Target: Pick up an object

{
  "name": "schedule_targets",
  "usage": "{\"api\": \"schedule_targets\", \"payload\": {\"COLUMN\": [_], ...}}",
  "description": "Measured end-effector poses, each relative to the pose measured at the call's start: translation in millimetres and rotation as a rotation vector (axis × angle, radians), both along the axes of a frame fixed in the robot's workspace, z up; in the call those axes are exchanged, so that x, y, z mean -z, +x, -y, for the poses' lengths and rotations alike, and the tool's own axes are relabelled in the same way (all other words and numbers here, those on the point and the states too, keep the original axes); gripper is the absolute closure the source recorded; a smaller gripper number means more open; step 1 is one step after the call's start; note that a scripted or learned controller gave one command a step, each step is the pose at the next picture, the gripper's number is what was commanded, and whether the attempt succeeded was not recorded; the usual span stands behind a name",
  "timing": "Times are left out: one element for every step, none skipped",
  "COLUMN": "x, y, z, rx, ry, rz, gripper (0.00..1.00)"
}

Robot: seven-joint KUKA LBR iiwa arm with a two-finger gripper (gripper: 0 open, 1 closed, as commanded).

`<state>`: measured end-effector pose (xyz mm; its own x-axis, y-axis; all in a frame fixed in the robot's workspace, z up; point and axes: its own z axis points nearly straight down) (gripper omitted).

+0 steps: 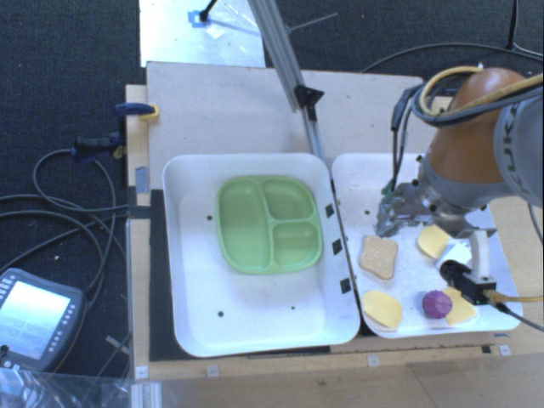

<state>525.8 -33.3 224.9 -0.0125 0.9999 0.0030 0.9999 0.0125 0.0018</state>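
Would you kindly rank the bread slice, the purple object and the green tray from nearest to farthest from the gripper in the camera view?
1. Bread slice, right bin, just below the gripper.
2. Purple object, right bin, near its front edge.
3. Green tray, left bin.

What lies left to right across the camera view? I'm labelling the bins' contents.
Green divided plate → bread slice → purple piece, with the gripper above the bread in the right bin.
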Motion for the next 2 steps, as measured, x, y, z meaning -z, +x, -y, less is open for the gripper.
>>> {"api": "schedule_targets", "payload": {"x": [1.4,8.5], "y": [0.8,4.4], "z": [-45.8,-100.9], "rx": [0.001,0.001], "ry": [-0.001,-0.001], "rz": [-0.001,-0.001], "gripper": [1.0,1.0]}}
